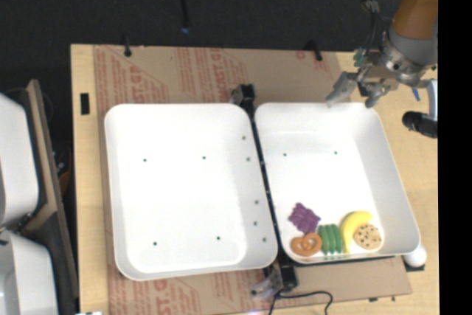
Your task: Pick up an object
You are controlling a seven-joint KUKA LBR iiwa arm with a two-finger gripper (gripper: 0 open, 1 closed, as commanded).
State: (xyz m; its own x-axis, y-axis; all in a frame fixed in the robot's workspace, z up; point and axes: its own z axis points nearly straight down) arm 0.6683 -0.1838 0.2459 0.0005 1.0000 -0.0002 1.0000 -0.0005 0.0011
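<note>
So nearest the front edge of the bench, tucked in the front corner of the right shallow white plastic bin (383, 151), there's a little huddle of toy food: a purple bunch-of-grapes-looking piece (303, 217), an orange pretzel-shaped piece (305, 245) just in front of it, a green ribbed piece (332, 239) beside that, then a round tan cookie with dark chips (366, 236) leaning on a yellow rounded piece (356, 220). They're all touching or nearly so. The left shallow white plastic bin (118, 181) sits right beside it, rims meeting along the middle. My two-finger gripper (356, 93) is way back, over the far edge of the right bin near its far right corner, well apart from the toys. Fingers are spread apart, nothing between them.
</note>
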